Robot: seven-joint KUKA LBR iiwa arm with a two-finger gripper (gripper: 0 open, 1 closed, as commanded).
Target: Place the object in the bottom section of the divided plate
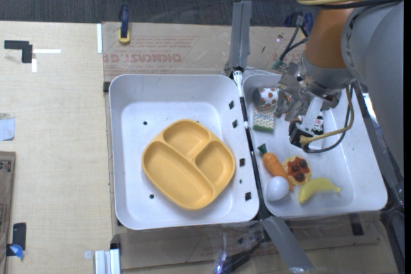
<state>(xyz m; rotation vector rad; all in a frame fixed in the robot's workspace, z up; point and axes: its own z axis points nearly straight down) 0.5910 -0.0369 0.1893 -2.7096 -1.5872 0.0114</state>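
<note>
I note the divided plate (173,179), yellow, with three sections, lying flat on the floor of the left bin (128,138). It sits well apart from the pincer (288,107), which hangs over the far part of the right bin (359,163), across the wall the two bins share. I cannot tell whether the pincer is open or closed, and I see nothing held in it.

The loose things all lie in the right bin, and I cannot tell which is meant for placing. Closest to the pincer, just on its plate side, are a spotted cup (268,97) and, directly nearer the camera, a green packet (264,120) against the shared wall. Further toward the near edge lie a carrot (275,163), a white egg (277,188) touching the carrot's tip, a round red-topped piece (298,169) just beside both, and a banana (318,189) next to the egg.

Count: two bins on the bench (51,138); one plate in the left; six things in the right, one of each kind.
</note>
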